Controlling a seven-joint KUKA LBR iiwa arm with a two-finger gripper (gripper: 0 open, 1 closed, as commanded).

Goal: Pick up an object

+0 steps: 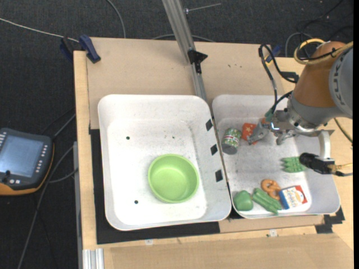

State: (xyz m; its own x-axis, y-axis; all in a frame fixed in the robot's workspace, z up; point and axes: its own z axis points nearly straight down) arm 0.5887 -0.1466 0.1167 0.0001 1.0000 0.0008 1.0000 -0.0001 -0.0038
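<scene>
My gripper (269, 130) is low over the back of the right bin (255, 104), hanging from the grey and orange arm (320, 88) that reaches in from the right. A red object (249, 132) lies just to its left, touching or almost touching it. Left of that lies a small green-labelled can (230, 140) on its side. A green hand-shaped toy (291, 163) rests in front of the gripper. Near the front edge lie a pretzel-like orange piece (270, 186), a white, red and blue packet (294, 196), a green pepper (243, 200) and a green pickle (267, 201).
The left bin (129, 116) holds a light green bowl (173, 177). A metal post (182, 27) slants down to the gap between the bins. A dark fitting (315, 161) on the arm hangs over the right bin's right side. A handheld controller (22, 160) sits off the bench at the left.
</scene>
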